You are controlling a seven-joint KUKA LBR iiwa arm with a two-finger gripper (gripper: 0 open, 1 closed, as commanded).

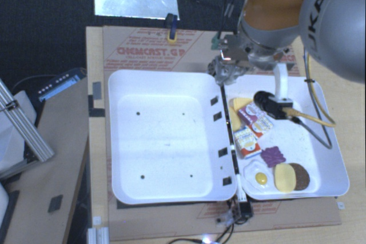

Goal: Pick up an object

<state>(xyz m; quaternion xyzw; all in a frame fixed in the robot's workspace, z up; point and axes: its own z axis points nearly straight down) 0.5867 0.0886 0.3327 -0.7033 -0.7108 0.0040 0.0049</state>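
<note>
All the objects lie in the right bin point(329, 148): a yellow wedge point(240, 104) toward its upper left, two small cartons point(254, 118) below, a purple piece point(273, 155), a fried egg point(258, 175) and a tan-brown disc point(291, 177) along its near edge.

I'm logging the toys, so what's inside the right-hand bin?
The right bin holds a fried egg, purple piece, two small cartons, a yellow wedge and a brown-and-yellow piece. The arm covers its far corner.
</note>
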